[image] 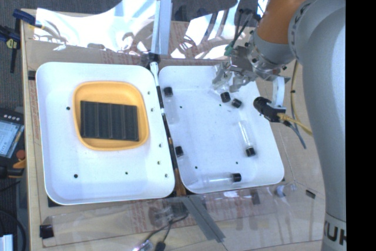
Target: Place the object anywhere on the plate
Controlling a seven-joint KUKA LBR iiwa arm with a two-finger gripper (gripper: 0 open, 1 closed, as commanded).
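Observation:
A yellow plate [88, 93] lies in the left bin [53, 167], and a black ridged slab [111, 120] rests on it. Several clear tubes with black caps lie in the right bin [200, 120]: one tube [244, 133] at the right, another tube [220, 178] along the front wall. My gripper [228, 80] hangs low over the right bin's far right corner. Just below it are two small black caps [225, 96], and I cannot tell whether it touches them.
A clear tube [167, 100] lies along the right bin's left wall, with a black cap [178, 151] further down. Crumpled foil [117, 20] and an upright metal post [161, 23] stand behind the bins. The arm's orange band [282, 6] looms above the right bin's corner.

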